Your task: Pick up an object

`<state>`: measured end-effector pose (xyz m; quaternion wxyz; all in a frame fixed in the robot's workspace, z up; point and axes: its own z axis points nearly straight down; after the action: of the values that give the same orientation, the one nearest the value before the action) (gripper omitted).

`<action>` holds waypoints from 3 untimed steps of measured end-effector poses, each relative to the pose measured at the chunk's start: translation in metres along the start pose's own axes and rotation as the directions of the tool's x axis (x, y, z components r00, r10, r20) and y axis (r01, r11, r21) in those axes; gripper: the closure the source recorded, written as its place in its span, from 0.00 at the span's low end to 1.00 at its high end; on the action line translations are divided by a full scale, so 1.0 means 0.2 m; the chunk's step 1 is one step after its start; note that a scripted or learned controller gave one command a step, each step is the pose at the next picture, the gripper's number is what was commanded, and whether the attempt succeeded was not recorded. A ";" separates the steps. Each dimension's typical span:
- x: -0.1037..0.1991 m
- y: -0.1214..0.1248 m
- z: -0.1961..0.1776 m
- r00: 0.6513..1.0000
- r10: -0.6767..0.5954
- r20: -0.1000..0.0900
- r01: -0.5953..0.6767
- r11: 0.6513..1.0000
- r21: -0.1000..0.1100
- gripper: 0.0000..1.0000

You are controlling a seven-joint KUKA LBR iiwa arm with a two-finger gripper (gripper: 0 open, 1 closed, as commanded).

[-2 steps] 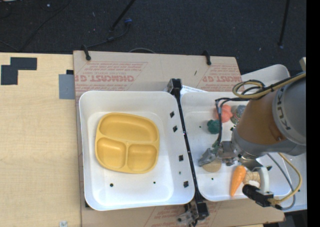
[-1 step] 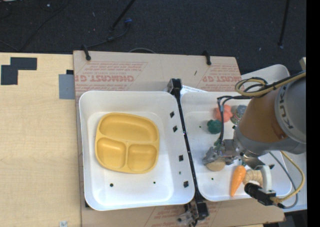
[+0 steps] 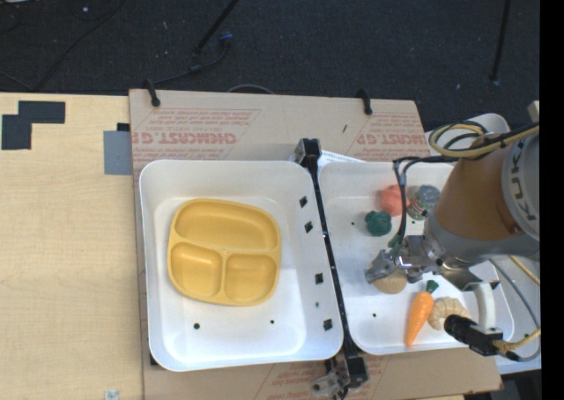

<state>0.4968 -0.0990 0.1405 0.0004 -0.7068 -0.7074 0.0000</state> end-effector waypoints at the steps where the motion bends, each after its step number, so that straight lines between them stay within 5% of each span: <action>1: 0.00 0.00 -0.32 1.000 -0.001 0.001 0.001 1.000 -0.003 1.00; 2: 0.00 0.01 -0.43 1.000 0.000 0.000 0.000 1.000 0.000 1.00; 3: 0.26 0.00 -0.38 1.000 -0.003 -0.002 0.003 1.000 0.004 1.00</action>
<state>0.4969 -0.0472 0.2163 0.0023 -0.7057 -0.7085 0.0006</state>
